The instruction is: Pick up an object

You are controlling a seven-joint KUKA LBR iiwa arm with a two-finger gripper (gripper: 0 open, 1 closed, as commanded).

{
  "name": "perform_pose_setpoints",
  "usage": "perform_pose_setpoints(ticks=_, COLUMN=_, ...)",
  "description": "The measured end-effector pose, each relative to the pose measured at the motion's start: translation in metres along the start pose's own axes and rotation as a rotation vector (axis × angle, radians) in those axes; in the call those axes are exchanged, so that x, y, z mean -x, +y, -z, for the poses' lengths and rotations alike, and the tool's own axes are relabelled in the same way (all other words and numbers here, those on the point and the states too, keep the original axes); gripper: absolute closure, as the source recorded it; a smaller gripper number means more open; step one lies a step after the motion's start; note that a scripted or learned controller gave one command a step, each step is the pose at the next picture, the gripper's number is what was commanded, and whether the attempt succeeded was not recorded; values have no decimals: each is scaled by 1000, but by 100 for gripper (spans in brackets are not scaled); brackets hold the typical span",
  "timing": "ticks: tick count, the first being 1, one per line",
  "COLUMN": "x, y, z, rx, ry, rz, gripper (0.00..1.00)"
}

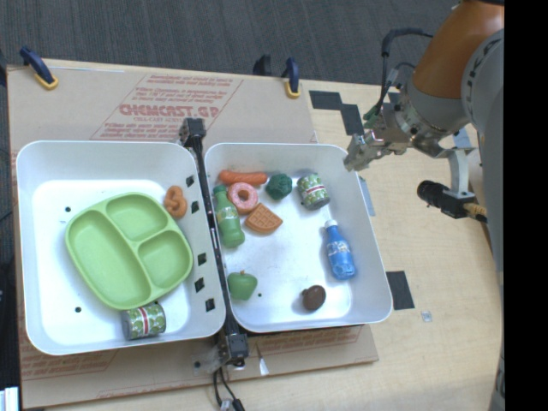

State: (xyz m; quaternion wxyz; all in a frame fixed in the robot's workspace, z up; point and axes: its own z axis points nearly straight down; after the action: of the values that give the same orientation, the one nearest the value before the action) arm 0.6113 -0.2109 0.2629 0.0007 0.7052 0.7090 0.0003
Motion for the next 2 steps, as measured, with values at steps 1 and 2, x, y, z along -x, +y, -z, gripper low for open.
perform_pose_setpoints(ticks=1, x=-7, y=-3, z=-71, rx=-5, ry=1, rz=1, gripper=100)
perform_pose_setpoints(ticks=2, x=-6, y=-2, z=-70, rx=-4, ry=1, rz=1, gripper=0)
